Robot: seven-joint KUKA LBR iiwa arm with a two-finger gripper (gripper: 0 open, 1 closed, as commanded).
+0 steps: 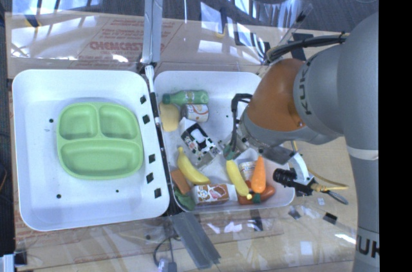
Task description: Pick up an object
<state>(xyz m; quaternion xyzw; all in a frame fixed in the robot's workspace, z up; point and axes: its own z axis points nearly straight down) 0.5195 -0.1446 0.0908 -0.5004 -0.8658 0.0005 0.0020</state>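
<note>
We judge the gripper (226,150), its grip state unclear to us, is descending beside the carrot (258,175); next, close on something.

The desk (77,39) carried two shallow white bins side by side, touching along the middle. The left bin (32,155) sat toward the near-left edge, the right bin (212,81) just beside it. Behind both, a clear plastic sheet (244,13) stood along the far side, over brown board with red lettering (119,45). At the near-right corner, small dark scraps (329,218) lay scattered on the surface, close to the right bin's rim.
</note>
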